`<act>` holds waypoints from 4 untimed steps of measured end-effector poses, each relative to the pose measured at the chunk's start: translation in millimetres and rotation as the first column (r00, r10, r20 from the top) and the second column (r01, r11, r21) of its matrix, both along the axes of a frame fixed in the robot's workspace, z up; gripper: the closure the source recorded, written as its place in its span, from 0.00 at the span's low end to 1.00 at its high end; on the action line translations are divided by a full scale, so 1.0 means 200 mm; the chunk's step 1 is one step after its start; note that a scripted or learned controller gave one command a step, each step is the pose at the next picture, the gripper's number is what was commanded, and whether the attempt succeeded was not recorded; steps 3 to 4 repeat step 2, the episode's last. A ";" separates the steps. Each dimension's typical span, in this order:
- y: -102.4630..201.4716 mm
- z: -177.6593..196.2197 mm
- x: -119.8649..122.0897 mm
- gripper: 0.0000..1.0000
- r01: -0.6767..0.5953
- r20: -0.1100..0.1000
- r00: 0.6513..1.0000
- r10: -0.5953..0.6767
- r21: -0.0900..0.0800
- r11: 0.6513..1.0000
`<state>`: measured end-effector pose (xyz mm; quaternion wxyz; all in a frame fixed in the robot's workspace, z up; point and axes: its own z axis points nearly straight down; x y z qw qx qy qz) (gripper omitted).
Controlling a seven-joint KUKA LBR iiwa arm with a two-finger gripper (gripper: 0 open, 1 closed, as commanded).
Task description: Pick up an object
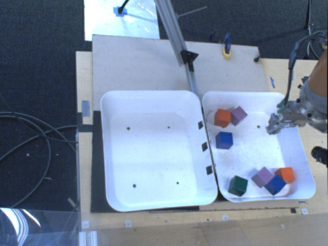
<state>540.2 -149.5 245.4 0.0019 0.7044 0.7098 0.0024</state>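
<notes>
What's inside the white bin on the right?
The right bin holds seven blocks: orange, purple, blue, green, then purple, blue and orange bunched together. The gripper hides whatever lies beneath it.

Bins (154, 199): smooth white plastic, slight sheen. Bench (154, 65): matt pale board, wood-like. Blocks (224, 140): matt, solid colours. Pole (171, 24): bare metal. Gripper (273, 125): grey metal. Floor (36, 60): dark, rough-textured.

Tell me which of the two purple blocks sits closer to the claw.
The purple block at the top of the right bin, touching the orange block. The other purple block lies at the bottom edge, farther from the claw.
</notes>
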 end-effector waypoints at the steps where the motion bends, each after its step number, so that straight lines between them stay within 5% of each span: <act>1: 0.06 0.38 0.23 1.00 -0.002 0.007 1.000 0.002 -0.003 1.000; 2: 0.00 -0.05 0.71 1.00 0.001 -0.006 1.000 -0.001 -0.001 1.000; 4: 0.00 -0.05 0.71 1.00 0.001 -0.006 1.000 -0.001 -0.001 1.000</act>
